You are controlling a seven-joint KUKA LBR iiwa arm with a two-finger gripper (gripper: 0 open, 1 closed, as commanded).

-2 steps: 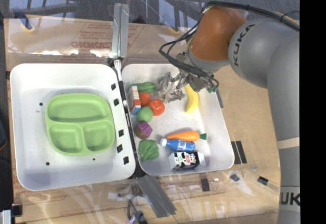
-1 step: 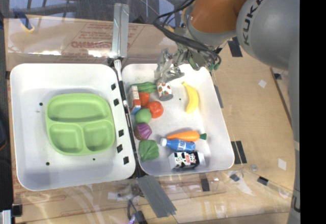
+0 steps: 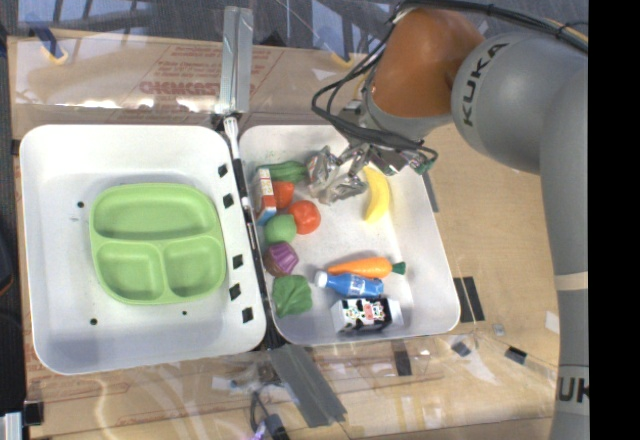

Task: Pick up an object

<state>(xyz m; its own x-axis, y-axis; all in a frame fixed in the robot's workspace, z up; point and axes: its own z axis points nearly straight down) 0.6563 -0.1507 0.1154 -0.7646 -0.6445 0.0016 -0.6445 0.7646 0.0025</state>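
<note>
The surface [image 3: 120, 78] is covered with brown cardboard under clear plastic, and two shallow white bins stand on it side by side. The left bin [image 3: 50, 258] carries a green divided tray [image 3: 157, 241] with three compartments, lying near its middle. The right bin [image 3: 425, 258] holds all the small things. Along its left wall, at 9 o'clock from the bin's centre, there is a small can with a red label [image 3: 265, 190], a green vegetable [image 3: 290, 170] just above it, a red-orange tomato [image 3: 305, 216], a small green piece [image 3: 280, 226] touching it, a purple one [image 3: 282, 256] and, at 7 o'clock, a dark green leafy one [image 3: 293, 296]. At 6 o'clock lie a carrot [image 3: 366, 267], a blue bottle [image 3: 352, 284] just below it, and a black-and-white carton [image 3: 364, 313] near the front wall. A yellow banana [image 3: 377, 194] lies at 1 o'clock, tilted. The tool [image 3: 335, 178] is low in the upper part of this bin, at 12 o'clock, between the green vegetable and the banana, just beside both. Its metal fingers [image 3: 322, 168] are seen from above, and I cannot tell if they are spread or closed, or if something is between them. The grey arm [image 3: 520, 98] with the orange band [image 3: 420, 63] comes in from 2 o'clock.
</note>
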